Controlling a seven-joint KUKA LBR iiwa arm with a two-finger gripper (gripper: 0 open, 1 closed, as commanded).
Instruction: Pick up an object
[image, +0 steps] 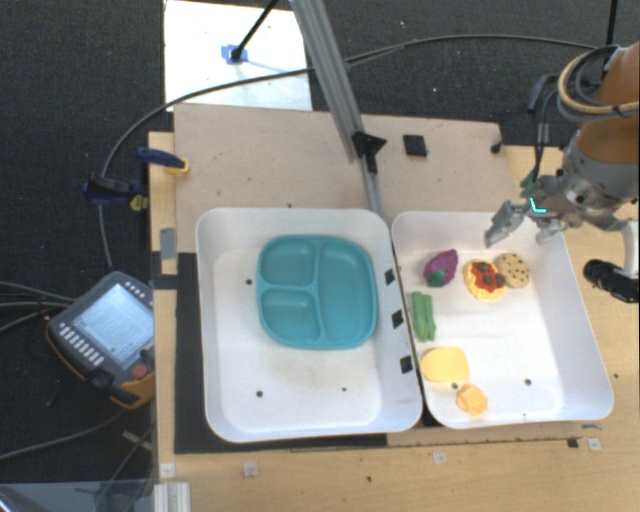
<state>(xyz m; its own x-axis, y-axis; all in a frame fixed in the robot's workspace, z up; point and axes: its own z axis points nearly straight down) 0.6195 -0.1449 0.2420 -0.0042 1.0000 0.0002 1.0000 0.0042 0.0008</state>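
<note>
My gripper (521, 226) hangs over the far edge of the right bin (560, 350), its two fingers spread apart and open, with nothing between them. Just below it lie a brown cookie (514, 268) and a red-and-yellow pizza piece (484, 279). A purple toy (440, 266) lies to their left. A green piece (424, 315) rests near the bin's left wall. At the bin's front are a yellow piece (444, 364) and a small orange piece (471, 400).
The left bin (300, 400) holds a teal divided plate (317, 291). A grey pole (335, 85) slants across the back of the bench. A teach pendant (105, 335) and cables lie on the floor at the left.
</note>
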